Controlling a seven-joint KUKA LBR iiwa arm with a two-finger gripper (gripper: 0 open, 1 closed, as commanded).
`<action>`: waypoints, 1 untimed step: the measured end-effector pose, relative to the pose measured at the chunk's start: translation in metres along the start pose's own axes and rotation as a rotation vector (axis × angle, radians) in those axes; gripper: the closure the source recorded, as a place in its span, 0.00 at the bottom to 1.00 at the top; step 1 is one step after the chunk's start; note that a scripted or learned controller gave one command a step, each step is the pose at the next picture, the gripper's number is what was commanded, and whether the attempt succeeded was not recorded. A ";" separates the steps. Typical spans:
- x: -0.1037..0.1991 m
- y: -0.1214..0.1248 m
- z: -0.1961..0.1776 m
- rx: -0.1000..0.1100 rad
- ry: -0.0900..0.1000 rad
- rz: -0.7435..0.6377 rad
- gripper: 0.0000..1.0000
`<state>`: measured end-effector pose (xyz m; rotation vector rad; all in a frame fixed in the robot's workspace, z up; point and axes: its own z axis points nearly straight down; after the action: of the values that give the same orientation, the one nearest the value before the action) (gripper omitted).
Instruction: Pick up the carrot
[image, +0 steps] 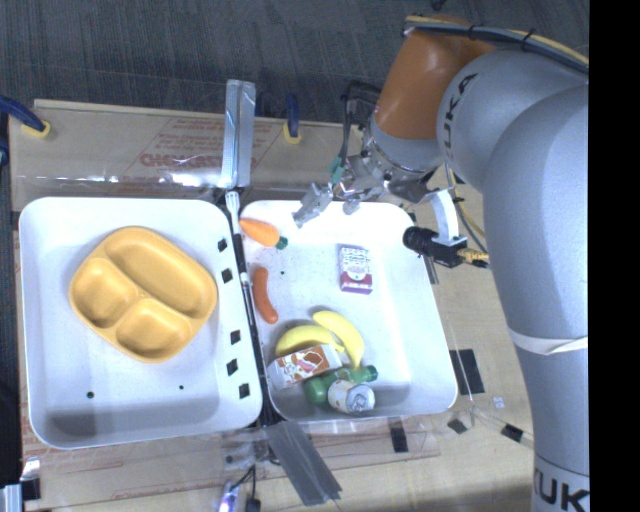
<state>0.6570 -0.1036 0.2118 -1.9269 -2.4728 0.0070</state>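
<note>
**Inspector A:** Item for retrieval: the carrot (261, 232); it lies in the right bin (425, 330), up in the far left corner, close to the wall that divides the two bins; orange body, green stub at the end pointing toward the bin's middle.

**Inspector B:** Noted; position of the gripper (318, 203)?

**A:** Near the bin's far rim, just beside the carrot on its right, apart from it; fingers (306, 211) appear narrowly parted with nothing between them.

**B:** Handling properties?

**A:** Judged a small toy piece; light, stiff, smooth-skinned, so liable to slip or roll under a glancing pinch; not fragile.

**B:** Recommended hold?

**A:** Across the thick orange midsection, jaws square to its long axis; avoid the tapered end and the stub; the nearby wall leaves little room for the left finger.

**B:** Neighbouring items?

**A:** A sausage (264, 294) lies below it, apart; bananas (325, 335) and a small red carton (355, 268) well clear; the yellow tray (142, 291) sits in the left bin (60, 400).
</note>
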 end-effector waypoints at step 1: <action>0.033 0.009 0.022 -0.001 -0.001 -0.286 0.00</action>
<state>0.6570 -0.0695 0.1898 -1.5555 -2.7232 0.0050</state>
